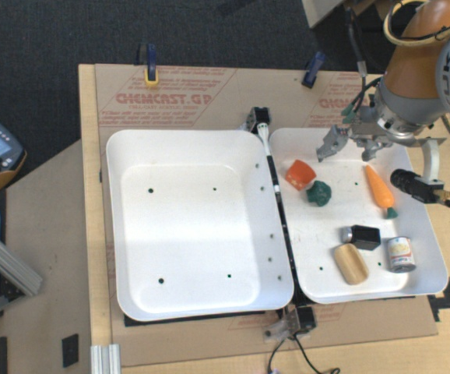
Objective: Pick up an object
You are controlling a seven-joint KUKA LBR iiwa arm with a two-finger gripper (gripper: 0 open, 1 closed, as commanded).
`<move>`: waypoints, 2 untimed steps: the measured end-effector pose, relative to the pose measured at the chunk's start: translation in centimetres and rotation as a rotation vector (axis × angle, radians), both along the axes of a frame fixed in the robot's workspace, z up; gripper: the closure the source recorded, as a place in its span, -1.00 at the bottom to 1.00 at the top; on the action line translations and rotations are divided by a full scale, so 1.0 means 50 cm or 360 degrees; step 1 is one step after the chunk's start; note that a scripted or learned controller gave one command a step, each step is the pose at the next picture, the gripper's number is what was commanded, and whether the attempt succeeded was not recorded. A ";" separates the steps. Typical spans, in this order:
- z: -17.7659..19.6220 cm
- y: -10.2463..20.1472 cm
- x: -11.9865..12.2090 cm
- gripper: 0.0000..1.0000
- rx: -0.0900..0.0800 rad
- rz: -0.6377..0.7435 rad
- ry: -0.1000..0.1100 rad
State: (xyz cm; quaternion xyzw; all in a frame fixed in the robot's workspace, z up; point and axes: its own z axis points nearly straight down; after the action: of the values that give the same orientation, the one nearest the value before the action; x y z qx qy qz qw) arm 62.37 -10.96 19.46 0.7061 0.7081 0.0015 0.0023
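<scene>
The claw [349,145] hangs open and holds nothing, above the right bin [435,271]. I think it should descend straight over the orange block [300,174], with 2 fingers on opposite sides.

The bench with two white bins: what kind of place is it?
Probably a robotics lab test bench. Two bins sit clamped on a cardboard sheet, a robot gripper hangs over small toy-like items such as a carrot, and cables run nearby.

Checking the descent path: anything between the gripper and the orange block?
Nothing. In the camera view, bare white bin floor separates the gripper from the orange block; the green object sits beyond the block.
</scene>
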 end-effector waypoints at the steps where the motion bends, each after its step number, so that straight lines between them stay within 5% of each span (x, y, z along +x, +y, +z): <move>1: -0.061 0.000 -0.082 -1.00 0.0005 -0.0007 0.0020; 2: -0.217 0.034 -0.041 -1.00 0.0005 -0.0001 0.0021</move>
State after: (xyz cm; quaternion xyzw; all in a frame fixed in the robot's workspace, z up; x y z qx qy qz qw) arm 60.34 -9.28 8.60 0.7064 0.7078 -0.0019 -0.0035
